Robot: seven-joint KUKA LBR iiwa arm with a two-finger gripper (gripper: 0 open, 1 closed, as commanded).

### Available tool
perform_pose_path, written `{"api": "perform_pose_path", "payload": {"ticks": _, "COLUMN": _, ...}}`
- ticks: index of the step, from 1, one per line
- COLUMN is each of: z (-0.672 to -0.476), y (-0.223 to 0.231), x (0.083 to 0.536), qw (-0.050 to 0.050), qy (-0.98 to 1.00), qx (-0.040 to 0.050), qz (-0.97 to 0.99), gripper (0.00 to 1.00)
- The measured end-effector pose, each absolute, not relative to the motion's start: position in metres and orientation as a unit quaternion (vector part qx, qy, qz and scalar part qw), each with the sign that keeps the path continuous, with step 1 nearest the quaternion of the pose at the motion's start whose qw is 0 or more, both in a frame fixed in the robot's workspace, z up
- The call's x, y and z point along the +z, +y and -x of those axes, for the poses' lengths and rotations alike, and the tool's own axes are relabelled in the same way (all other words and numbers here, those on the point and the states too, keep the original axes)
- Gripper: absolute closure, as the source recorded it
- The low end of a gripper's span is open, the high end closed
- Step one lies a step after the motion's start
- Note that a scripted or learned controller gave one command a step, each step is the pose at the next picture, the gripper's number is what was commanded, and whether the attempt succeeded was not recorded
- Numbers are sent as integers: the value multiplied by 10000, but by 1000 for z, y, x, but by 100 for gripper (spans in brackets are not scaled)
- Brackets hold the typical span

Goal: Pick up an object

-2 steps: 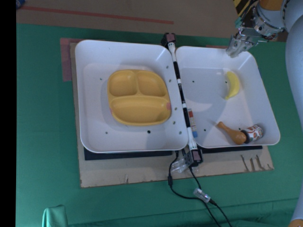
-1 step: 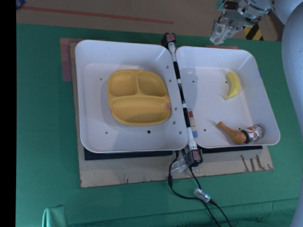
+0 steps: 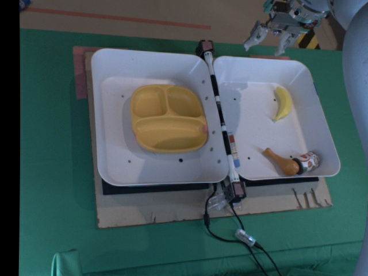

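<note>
The banana (image 3: 282,103) lies in the right bin (image 3: 253,73), toward that bin's 2 o'clock area, curved, with one tip pointing up the picture and the other down and to the left. It touches nothing else. Toward the bin's 5 o'clock corner lies a wooden maraca (image 3: 280,161), its thin handle pointing to 10 o'clock and its rounded head at the lower right. The head rests against a small patterned bottle (image 3: 307,161) that lies on its side just beside it, close to the bin's right wall. Banana and maraca are well apart.

The gripper (image 3: 269,41) hangs above the far rim of the right bin, at about 12 o'clock from the banana. Its two pale fingers (image 3: 253,39) point downward and are spread apart, with bare space between them; it grasps nothing. The grey arm with its orange band rises out of the top right corner.

The left bin (image 3: 115,68) holds a yellow divided plate (image 3: 168,118) with three compartments, sitting near the bin's middle. A black and white strip (image 3: 220,117) runs between the two bins from 12 to 6 o'clock. Both bins rest on a cardboard sheet (image 3: 149,211) on a green cloth (image 3: 52,154). A black cable (image 3: 221,232) trails from the strip's near end toward 5 o'clock.
</note>
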State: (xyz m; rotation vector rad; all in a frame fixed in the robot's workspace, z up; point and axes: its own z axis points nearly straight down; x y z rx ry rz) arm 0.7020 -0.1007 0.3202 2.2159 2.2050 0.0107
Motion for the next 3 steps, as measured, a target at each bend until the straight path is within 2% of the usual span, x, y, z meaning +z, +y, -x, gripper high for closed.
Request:
{"api": "perform_pose_path", "payload": {"ticks": 1, "z": -700, "y": -143, "x": 205, "qw": -15, "qy": 7067, "qx": -43, "qz": -7075, "gripper": 0}}
{"api": "perform_pose_path", "payload": {"ticks": 2, "z": -678, "y": -181, "x": 187, "qw": 61, "qy": 7042, "qx": 9, "qz": -7099, "gripper": 0}}
{"api": "perform_pose_path", "payload": {"ticks": 3, "z": -619, "y": -191, "x": 188, "qw": 86, "qy": 7045, "qx": 17, "qz": -7096, "gripper": 0}}
